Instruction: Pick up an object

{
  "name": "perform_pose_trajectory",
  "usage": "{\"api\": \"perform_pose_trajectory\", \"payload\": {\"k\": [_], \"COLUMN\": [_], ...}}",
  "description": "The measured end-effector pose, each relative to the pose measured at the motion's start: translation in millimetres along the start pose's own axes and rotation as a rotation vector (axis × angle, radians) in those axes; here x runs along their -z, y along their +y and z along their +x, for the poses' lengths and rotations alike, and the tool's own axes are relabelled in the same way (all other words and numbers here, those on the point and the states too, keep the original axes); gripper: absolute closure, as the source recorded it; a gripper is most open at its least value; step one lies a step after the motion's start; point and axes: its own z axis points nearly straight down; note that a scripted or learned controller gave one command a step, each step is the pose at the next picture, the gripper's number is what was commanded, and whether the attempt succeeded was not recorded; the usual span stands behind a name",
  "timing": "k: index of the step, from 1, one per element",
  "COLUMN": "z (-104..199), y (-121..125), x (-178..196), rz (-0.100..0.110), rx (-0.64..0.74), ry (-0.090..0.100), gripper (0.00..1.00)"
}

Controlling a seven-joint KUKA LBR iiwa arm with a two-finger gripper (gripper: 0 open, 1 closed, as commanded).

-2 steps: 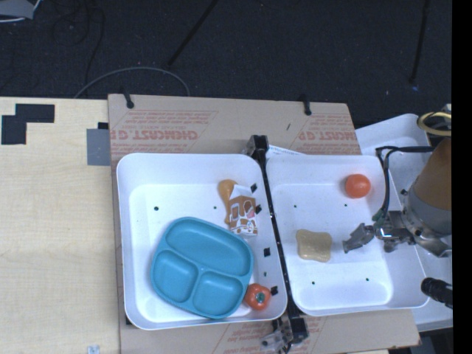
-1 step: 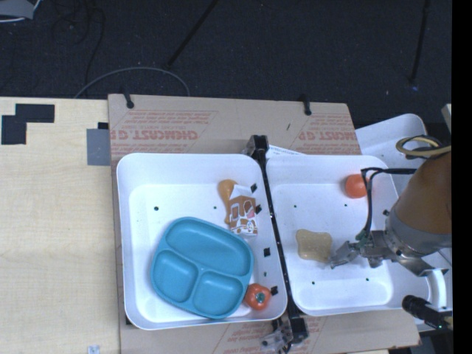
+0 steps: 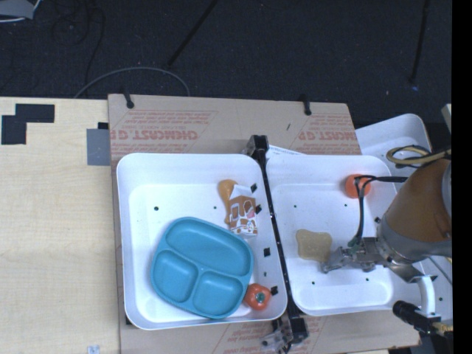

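Over the right bin (image 3: 332,304), the end effector (image 3: 332,262) reaches leftward.

A pale wooden surface (image 3: 51,220) carries a brown cardboard sheet (image 3: 221,127) toward three o'clock; two white bins, left (image 3: 136,190) and right (image 3: 324,169), sit side by side on the cardboard.

Tan flat piece (image 3: 313,244), rt bin

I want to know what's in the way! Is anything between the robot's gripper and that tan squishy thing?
No. In the camera view, bare white bin floor separates the gripper from the tan piece.
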Motion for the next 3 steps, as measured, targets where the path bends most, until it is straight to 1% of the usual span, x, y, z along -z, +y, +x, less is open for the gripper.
{"api": "perform_pose_trajectory", "payload": {"k": [1,2,3], "z": [-1,-4,-9], "y": [1,3,-2], "x": [12,75,135], "rz": [-0.003,-0.006,-0.007], "rx": [-0.006,0.002,0.002], "ry": [0.0,-0.002,-0.003], "gripper": [1.0,1.0,1.0]}}
